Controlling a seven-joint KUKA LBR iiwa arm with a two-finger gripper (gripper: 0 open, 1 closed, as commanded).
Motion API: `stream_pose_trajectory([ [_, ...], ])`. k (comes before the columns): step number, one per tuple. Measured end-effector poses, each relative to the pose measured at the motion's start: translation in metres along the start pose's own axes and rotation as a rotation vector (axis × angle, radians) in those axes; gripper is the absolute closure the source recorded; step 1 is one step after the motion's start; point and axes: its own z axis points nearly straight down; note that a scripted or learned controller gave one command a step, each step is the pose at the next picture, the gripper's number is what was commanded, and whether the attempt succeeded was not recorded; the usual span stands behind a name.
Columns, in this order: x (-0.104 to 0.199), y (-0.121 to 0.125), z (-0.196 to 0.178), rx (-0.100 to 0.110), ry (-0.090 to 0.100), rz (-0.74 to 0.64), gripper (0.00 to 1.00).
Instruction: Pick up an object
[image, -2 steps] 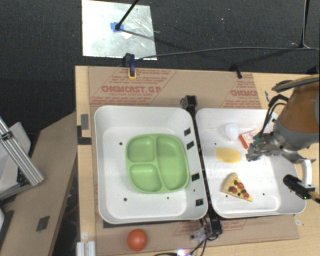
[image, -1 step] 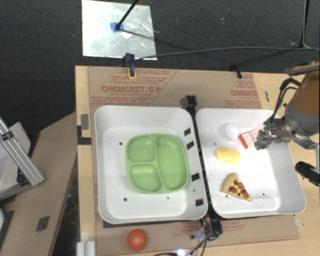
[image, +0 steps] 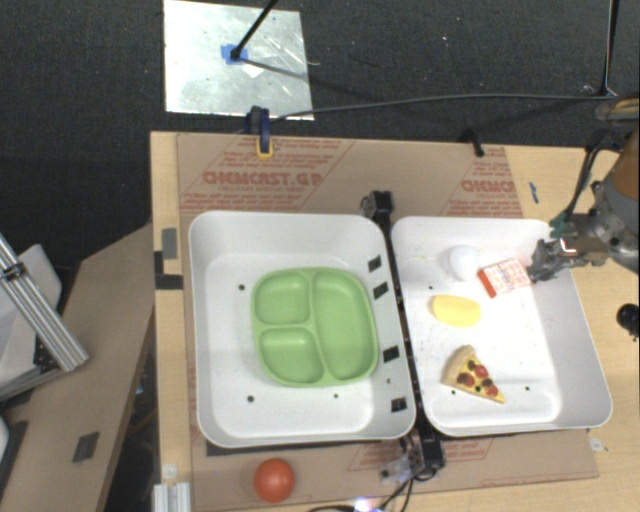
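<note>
The gripper (image: 548, 256) sits low at the right bin's (image: 585, 345) far right edge, just beside a small red-and-white carton (image: 503, 277); from here I cannot tell its state. Near the carton lie a white egg-like ball (image: 462, 260), a yellow lemon-like piece (image: 455, 310) and a toy pizza slice (image: 473, 375). The left bin (image: 215, 300) holds a green divided plate (image: 315, 325). A red ball (image: 273, 479) rests on the bench.
</note>
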Motion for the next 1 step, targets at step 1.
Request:
stream_pose_trajectory([
  [1,0.0502,0.0161,0.0162,0.007,0.004,-0.004,1.0],
])
